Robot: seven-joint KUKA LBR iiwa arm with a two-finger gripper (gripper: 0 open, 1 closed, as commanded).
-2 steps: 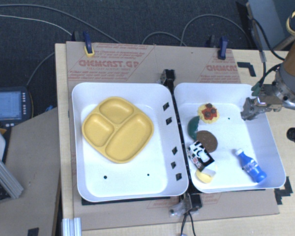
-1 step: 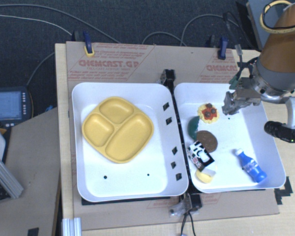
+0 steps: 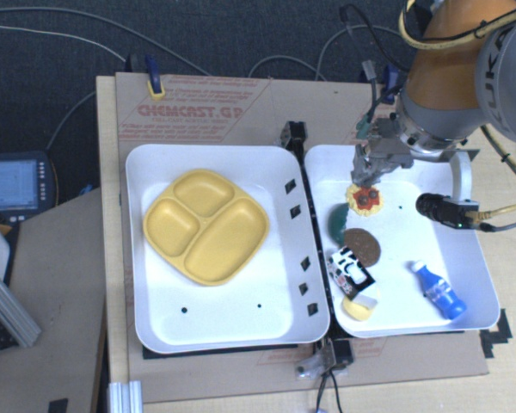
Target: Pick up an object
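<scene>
My gripper (image 3: 365, 177) hangs over the right bin (image 3: 464, 317), its tips just above a small yellow and red toy (image 3: 365, 200). Whether the tips touch the toy cannot be made out. Below the toy lie a dark green piece (image 3: 337, 221), a brown round disc (image 3: 362, 245), a black and white item (image 3: 350, 270) and a pale yellow piece (image 3: 358, 308). A blue bottle (image 3: 438, 292) lies at the bin's lower right.
The left bin (image 3: 155, 317) holds a yellow divided plate (image 3: 206, 225). A black cylindrical part (image 3: 443, 208) with a cable juts into the right bin from the right. The arm's orange band (image 3: 456, 41) looms over the bin's upper right corner.
</scene>
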